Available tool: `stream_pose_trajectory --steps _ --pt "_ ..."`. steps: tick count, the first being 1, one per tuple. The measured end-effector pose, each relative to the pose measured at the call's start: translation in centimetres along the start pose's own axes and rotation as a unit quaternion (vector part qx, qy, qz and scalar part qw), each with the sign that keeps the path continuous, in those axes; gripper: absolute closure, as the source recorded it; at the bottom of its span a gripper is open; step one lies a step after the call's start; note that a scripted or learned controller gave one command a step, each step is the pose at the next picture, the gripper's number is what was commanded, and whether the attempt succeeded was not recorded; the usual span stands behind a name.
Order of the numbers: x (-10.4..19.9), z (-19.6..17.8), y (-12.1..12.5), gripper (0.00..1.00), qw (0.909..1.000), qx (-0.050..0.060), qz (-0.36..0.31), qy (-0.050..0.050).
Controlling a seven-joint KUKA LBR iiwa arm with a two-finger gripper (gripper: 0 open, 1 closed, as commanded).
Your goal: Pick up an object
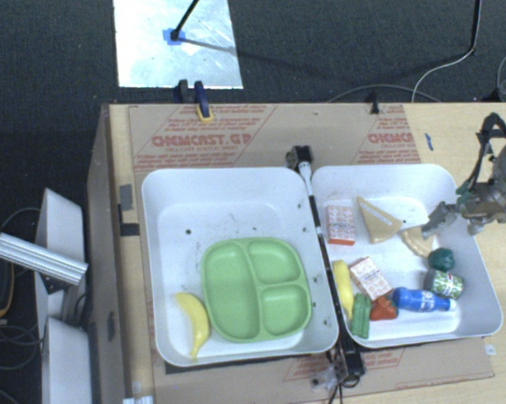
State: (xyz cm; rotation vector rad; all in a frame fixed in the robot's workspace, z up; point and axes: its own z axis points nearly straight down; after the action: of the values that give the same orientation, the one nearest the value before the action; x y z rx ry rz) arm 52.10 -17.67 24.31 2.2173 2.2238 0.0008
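Observation:
The right bin holds several objects: a red and white carton, a tan wedge, a small patterned box, a yellow banana, a green piece, a red piece, a blue bottle, a green can and a dark green ball. My gripper hangs over the bin's right side, just right of the tan wedge and above the dark green ball. A pale object lies just below it. Nothing shows in its grasp.
The left bin holds a green divided plate and a second banana at its front left. A black ridge separates the bins. Cables and the arm's wrist crowd the right edge.

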Motion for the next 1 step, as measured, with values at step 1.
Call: stream_pose_trajectory --steps 1 --pt "-2.62 8.78 -0.33 0.00 1.0000 0.001 0.001 0.000"
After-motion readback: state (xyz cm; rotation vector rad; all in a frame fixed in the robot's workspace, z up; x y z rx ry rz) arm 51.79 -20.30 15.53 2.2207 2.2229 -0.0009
